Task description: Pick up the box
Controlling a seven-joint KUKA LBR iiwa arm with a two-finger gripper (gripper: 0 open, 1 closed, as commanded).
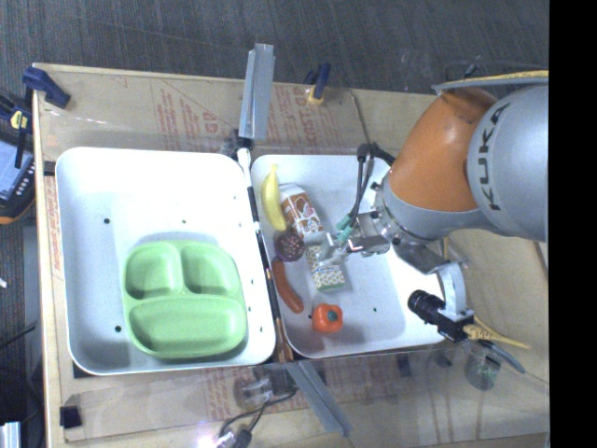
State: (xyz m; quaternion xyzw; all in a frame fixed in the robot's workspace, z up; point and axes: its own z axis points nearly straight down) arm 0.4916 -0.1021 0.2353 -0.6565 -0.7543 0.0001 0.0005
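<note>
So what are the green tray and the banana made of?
The green tray looks like plastic: one even pale green, smooth, with rounded moulded compartments and a soft sheen. The banana may be a plastic toy, since its yellow is very uniform and unmarked, but at this size it could be real fruit.

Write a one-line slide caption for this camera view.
Robot arm reaches over the right bin, its pincer above a small box.

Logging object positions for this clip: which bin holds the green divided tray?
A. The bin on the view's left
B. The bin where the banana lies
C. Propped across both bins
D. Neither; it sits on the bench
A: the green divided tray lies flat inside the left bin, while the banana lies in the right bin.
</note>
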